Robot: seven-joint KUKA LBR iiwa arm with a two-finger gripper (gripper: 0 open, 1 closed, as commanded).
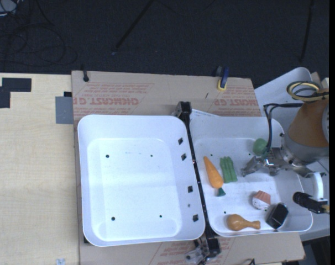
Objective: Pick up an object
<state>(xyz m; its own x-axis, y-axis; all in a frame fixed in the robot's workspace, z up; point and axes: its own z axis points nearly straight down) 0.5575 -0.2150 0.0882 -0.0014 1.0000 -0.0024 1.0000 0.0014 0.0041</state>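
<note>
The arm had its end effector (260,164) low inside the right bin (212,214), beside a small green object (260,146) near the back wall; whether it was open or closed could not be told. This looked like the reach before a grasp. Nearby lay a toy carrot (213,173), a green bean pod (229,169), a drumstick (242,222) and a black item (277,215). The carrot had open floor around it, while the green object hugged the wall. The left bin (84,148) offered room.

Gripper (258,165) low in right bin (242,134), beside green ball (260,146); carrot (213,173), chicken leg (242,222) nearby.
</note>
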